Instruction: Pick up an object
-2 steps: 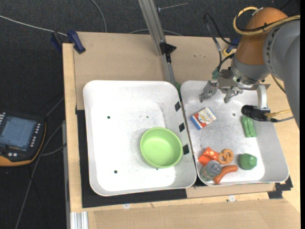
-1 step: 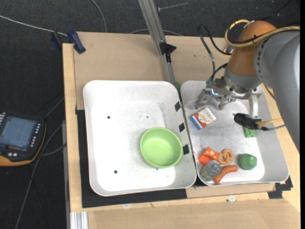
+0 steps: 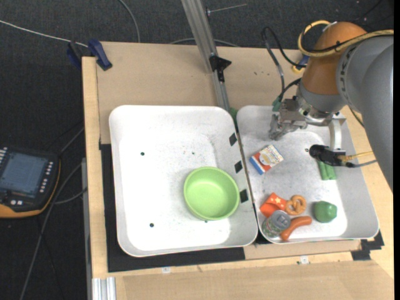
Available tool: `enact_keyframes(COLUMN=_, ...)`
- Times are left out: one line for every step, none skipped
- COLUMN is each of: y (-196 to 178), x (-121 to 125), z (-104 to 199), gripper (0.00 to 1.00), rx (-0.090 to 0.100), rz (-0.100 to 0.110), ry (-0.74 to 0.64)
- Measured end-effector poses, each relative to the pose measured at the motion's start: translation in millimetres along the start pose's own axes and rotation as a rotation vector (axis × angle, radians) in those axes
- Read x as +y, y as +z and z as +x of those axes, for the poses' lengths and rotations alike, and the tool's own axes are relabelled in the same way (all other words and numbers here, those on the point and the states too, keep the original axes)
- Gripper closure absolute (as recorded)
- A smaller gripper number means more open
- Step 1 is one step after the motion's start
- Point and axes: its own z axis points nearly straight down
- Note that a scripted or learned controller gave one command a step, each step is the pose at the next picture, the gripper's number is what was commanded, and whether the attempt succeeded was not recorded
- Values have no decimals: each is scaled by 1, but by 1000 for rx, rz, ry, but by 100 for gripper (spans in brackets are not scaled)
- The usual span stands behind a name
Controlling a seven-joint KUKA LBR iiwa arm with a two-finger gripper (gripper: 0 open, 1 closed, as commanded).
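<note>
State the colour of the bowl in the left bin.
The bowl is light green, plain, with no pattern; the camera view shows it best, from above.

Two white bins (image 3: 131, 167) sat on one bench (image 3: 156, 67). The left held one green bowl (image 3: 211, 193); the right held one small carton (image 3: 267, 158), one pretzel (image 3: 297, 203) and one green ball (image 3: 324, 212).

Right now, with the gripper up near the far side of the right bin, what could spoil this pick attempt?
1. The gripper hangs over bare bin floor; the small carton lies nearer the camera, so closing here would likely grab nothing.
2. The pretzel, orange piece, sausage and round lid crowd together, so a grab there may nudge neighbours.
3. The green ball could roll away.
</note>
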Motion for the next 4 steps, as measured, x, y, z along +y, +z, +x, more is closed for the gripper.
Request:
enact_keyframes(y=-48, x=0, z=-9, gripper=100, rx=0, rz=-2, ry=1)
enact_keyframes(y=-103, x=-5, z=-1, gripper=100, rx=0, rz=-3, ry=0)
enact_keyframes(y=-145, x=-4, z=-1, gripper=100, rx=0, rz=-2, ry=0)
enact_keyframes(y=-149, x=-14, z=44, gripper=100, rx=1, rz=1, ry=-3)
